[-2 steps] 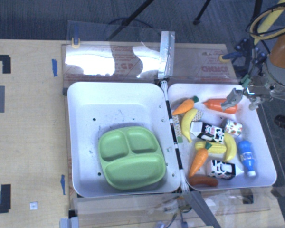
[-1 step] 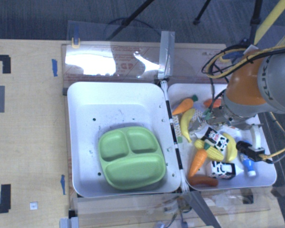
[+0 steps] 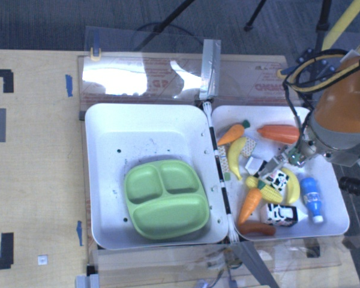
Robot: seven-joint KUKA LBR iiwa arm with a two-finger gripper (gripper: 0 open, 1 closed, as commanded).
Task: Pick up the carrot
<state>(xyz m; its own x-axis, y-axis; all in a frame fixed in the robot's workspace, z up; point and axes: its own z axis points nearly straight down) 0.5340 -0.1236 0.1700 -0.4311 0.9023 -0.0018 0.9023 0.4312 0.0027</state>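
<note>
Two carrots lie in the right bin (image 3: 339, 224). One carrot (image 3: 230, 135) with a green top lies at the bin's far left, by the divider. The other carrot (image 3: 249, 204) lies near the front left, its tip pointing toward the front. My gripper (image 3: 272, 167) hangs low over the middle of the bin, between the two carrots and above a corn cob (image 3: 270, 191). It touches neither carrot. The grey wrist and orange band (image 3: 347, 107) reach in from the right.
The right bin also holds two bananas (image 3: 236, 156) (image 3: 293, 186), an orange-red sausage (image 3: 279, 133), a blue bottle (image 3: 312, 200), a black-and-white toy (image 3: 282, 215) and a red sausage (image 3: 258, 228). A green divided plate (image 3: 166, 200) sits in the left bin (image 3: 108, 131).
</note>
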